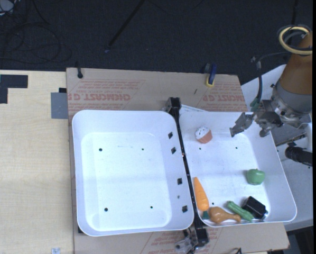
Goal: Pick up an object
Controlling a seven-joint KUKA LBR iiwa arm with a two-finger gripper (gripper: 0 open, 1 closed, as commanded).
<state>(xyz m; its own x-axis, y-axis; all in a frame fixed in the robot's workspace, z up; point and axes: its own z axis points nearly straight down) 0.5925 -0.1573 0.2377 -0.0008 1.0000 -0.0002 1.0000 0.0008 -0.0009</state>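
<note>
As the counter (26, 157) stands: left bin (86, 142), white. Right bin (277, 165): orange carrot (201, 193) near its left wall; tan piece (221, 214), green piece (239, 210) and black block (254, 206) at the near edge; white-and-orange piece (203, 135) far; green ball (256, 176) right. Hand (251, 126) over the far right corner, fingers spread, holding nothing.
</note>
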